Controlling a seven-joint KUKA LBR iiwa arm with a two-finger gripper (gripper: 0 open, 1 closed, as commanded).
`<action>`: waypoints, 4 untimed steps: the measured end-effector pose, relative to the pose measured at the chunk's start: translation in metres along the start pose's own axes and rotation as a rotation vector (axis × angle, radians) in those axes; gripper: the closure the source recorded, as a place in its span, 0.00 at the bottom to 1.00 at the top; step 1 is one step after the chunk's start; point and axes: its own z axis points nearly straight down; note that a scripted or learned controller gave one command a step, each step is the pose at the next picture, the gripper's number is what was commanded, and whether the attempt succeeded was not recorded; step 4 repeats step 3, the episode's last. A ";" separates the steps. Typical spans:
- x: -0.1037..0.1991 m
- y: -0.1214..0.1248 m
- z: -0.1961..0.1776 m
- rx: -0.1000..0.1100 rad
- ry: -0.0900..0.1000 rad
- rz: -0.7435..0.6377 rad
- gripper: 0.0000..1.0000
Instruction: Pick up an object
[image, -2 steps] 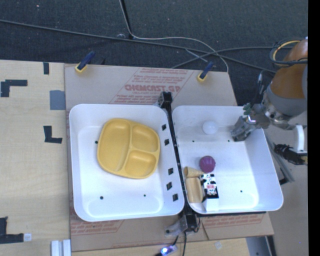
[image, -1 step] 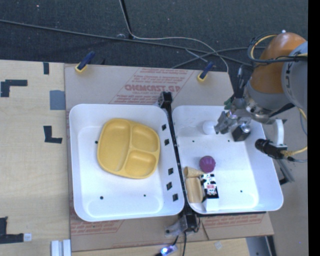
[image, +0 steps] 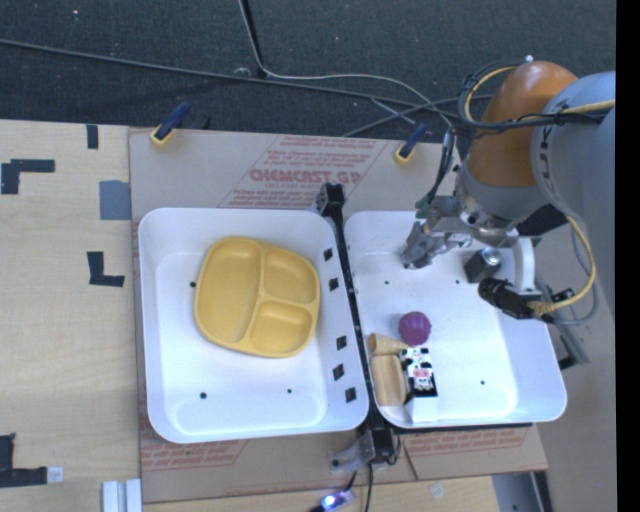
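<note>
Bins sit side by side on the surface (image: 60, 300), a left bin (image: 160, 330) and a right bin (image: 520, 380), split by a dark divider with clips. In the left bin lies a yellow divided plate (image: 257, 296), three compartments facing up, resting toward the upper middle of the bin floor. In the right bin, a small purple ball (image: 415, 326) lies near the bin's middle-left. Just below it stands a small black-and-white box (image: 420, 376), and beside that, against the divider wall, a tan wedge-shaped piece (image: 385, 372) touches or nearly touches the box. The arm (image: 560, 130) reaches in from the right, its orange band visible above the wrist. The claw (image: 418, 252) hangs over the upper left part of the right bin, above and apart from the purple ball, with nothing visible between its fingers; whether they stand apart or together I cannot tell.
</note>
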 end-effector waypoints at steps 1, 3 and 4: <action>0.062 0.002 -0.004 0.000 0.001 -0.002 1.00; 0.161 0.012 -0.008 -0.001 -0.001 0.000 1.00; 0.161 0.012 -0.008 -0.001 -0.001 0.000 1.00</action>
